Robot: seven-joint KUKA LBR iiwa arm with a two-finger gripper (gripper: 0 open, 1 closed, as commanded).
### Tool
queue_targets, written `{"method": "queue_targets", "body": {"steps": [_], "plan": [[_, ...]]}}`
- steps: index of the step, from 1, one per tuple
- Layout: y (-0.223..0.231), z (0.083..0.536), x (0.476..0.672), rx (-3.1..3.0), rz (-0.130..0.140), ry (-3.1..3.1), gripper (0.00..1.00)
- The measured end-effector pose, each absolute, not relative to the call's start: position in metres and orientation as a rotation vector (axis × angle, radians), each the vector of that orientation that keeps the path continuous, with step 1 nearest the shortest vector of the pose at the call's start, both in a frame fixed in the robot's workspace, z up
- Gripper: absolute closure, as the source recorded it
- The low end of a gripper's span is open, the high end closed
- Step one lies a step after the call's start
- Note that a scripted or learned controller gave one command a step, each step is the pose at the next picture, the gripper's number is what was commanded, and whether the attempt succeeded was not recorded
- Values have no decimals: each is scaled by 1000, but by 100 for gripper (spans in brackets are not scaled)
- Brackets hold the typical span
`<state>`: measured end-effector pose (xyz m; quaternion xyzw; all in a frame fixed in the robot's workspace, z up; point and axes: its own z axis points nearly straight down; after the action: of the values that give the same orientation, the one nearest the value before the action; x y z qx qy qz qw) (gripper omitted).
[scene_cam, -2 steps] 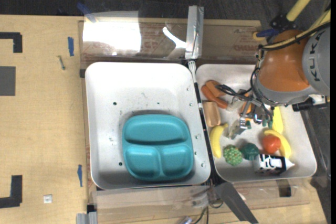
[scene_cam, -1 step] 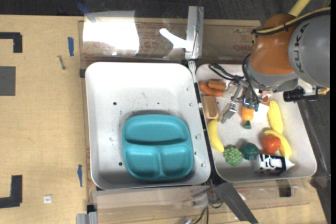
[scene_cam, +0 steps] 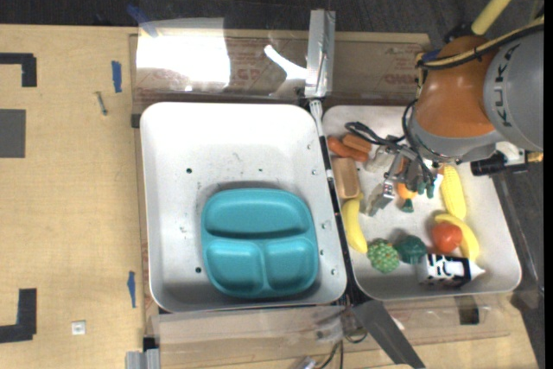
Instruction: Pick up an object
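On the desk [scene_cam: 60, 186] the left bin [scene_cam: 173, 143] carries a teal divided tray [scene_cam: 257, 242]. The right bin [scene_cam: 501, 272] is crowded with toy food: bananas [scene_cam: 452, 190], a carrot [scene_cam: 350, 147], a tomato [scene_cam: 447, 236], broccoli [scene_cam: 384, 256]. The arm [scene_cam: 484, 91] hangs low over that bin, its tool [scene_cam: 393, 186] among the pieces. Whether it is wide or narrow I cannot tell. Nothing looks lifted, so by my reckoning the pick is not yet done.

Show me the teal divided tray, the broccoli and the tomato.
teal divided tray [scene_cam: 257, 242]: camera view, on the ridge between its compartments.
broccoli [scene_cam: 384, 256]: camera view, middle of its green head.
tomato [scene_cam: 447, 236]: camera view, middle of its red top.
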<state>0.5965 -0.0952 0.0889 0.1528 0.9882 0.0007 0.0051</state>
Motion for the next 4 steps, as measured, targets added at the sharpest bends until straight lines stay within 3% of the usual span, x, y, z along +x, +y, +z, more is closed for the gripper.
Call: {"method": "queue_targets", "body": {"steps": [1,2,3,4], "plan": [[-105,89,551,584,3,3077,0],[-117,89,483,486,-1,3090,0],[-102,89,525,433,-2,3100,0],[-119,88,622,275,0,3118,0]]}}
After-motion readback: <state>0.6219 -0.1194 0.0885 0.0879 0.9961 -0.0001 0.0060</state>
